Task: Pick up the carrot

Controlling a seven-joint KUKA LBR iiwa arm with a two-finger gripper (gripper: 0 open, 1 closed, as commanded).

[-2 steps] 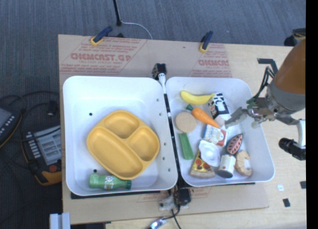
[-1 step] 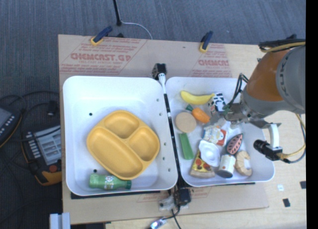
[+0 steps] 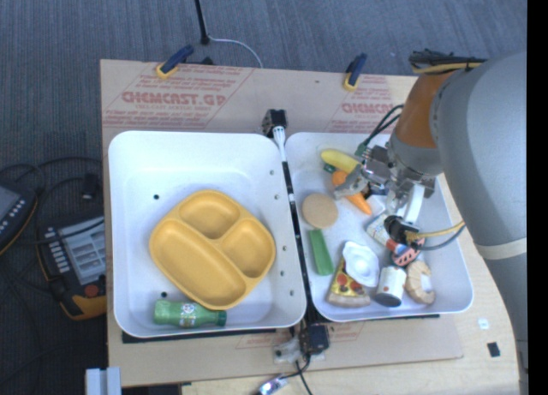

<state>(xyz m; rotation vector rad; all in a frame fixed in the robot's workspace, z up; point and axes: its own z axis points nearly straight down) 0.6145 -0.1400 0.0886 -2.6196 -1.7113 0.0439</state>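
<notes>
The carrot lies in the upper part of the right bin, just below a yellow banana and just right of a round tan cookie, with the jaws of the grey arm low over its upper end; whether they are wide or closed cannot be told, so the pick looks at best at the grasping stage, with the lift left to do. The arm reaches in from the right, its orange band above the wrist, tool slanting down over the toy food.
</notes>
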